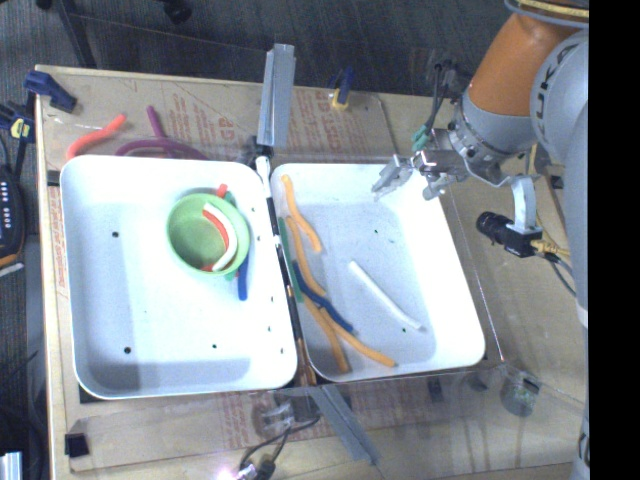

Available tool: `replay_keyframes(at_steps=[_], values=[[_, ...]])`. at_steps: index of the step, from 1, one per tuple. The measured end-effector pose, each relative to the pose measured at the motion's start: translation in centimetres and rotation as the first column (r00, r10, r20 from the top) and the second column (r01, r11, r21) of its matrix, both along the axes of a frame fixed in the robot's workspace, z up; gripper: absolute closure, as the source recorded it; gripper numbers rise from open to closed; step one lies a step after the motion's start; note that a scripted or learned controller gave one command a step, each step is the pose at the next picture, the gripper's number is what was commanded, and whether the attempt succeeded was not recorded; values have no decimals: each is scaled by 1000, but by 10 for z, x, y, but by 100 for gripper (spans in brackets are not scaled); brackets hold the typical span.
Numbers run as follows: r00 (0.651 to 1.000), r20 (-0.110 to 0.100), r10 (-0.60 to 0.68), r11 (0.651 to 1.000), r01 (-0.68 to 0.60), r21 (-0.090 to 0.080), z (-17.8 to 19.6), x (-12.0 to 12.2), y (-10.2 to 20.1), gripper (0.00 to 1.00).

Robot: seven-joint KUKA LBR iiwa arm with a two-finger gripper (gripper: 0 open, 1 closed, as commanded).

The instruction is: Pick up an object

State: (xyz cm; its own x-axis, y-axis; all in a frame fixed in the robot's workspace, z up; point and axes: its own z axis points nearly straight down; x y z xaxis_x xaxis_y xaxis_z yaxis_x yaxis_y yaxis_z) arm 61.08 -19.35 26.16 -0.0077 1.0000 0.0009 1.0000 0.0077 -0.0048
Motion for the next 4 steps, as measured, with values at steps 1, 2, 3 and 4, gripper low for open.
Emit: replay_keyframes(at_steps=[1, 2, 3, 4], values=[[984, 0, 179, 984, -179, 1, -24, -45, 33, 0], [972, 0, 237, 972, -237, 0, -98, -35, 83, 0], [969, 13, 246, 969, -246, -11, -164, -45, 73, 0], [968, 8, 253, 968, -252, -6, -155, -45, 74, 100]])
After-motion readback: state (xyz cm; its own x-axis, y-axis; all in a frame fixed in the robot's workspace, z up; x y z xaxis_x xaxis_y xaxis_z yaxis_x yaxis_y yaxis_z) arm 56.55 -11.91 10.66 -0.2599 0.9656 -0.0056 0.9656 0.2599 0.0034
